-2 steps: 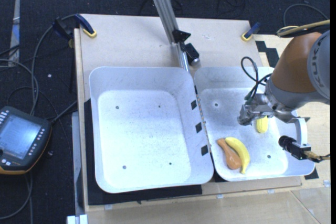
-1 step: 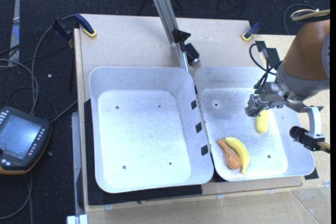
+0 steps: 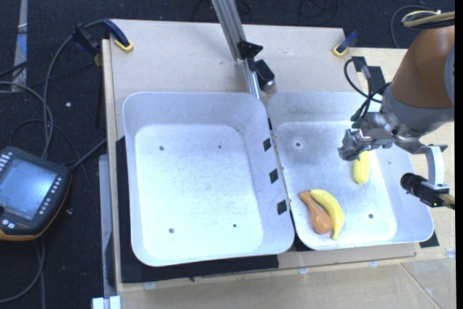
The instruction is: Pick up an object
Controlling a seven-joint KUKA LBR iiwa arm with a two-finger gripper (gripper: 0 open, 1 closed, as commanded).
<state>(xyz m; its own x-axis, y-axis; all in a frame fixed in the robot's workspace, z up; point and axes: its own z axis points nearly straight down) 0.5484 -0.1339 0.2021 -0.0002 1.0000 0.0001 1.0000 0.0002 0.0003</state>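
Note:
My gripper hangs over the right bin, towards its right side. A small yellow oblong object sits directly under the gripper's tip, its upper end meeting the gripper; whether it is held or lying on the bin floor I cannot tell. Nearer the front of the same bin lies a yellow banana. An orange carrot-like piece lies against the banana's left side.
The left bin stands beside the right one, their walls meeting along the middle. A slanted metal rail runs down from the back to the bins' shared corner. A teach pendant lies off the bench at the left.

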